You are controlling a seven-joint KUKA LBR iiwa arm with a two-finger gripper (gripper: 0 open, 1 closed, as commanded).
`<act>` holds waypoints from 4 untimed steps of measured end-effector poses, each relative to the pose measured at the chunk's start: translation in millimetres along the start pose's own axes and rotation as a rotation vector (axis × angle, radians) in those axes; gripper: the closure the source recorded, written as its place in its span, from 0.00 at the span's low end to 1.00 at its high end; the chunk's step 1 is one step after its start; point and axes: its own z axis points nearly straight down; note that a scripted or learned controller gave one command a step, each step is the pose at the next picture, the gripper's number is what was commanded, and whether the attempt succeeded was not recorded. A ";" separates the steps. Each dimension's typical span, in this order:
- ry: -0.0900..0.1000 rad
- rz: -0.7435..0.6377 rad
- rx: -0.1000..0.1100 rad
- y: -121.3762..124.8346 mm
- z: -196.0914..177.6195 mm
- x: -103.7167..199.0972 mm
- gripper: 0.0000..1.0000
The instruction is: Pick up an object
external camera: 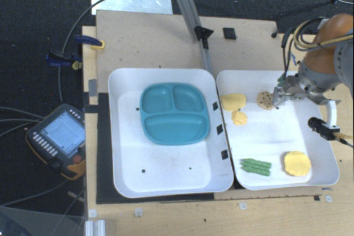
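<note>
The right bin (276,135) holds several food pieces. A brown speckled cookie (265,100) lies near its back. A larger yellow piece (233,101) and a small yellow piece (239,118) sit at the back left. Green beans (255,166) and a round yellow piece (297,163) lie near the front. My gripper (278,96) reaches in from the right and is low over the bin, right at the cookie's right edge. Whether it touches the cookie cannot be made out.
The left bin (127,168) bears a blue divided plate (174,113). A grey pole (185,0) slants over the back of the bench. A black fitting on the arm (323,127) hangs over the right bin's right side. A handheld pendant (58,138) lies off the bench's left.
</note>
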 end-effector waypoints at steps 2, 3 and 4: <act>0.002 -0.003 0.016 9.2 -90.1 6.8 1.00; 0.001 -0.003 0.016 8.4 -136.2 2.1 1.00; 0.005 -0.006 0.022 1.0 -124.9 56.8 1.00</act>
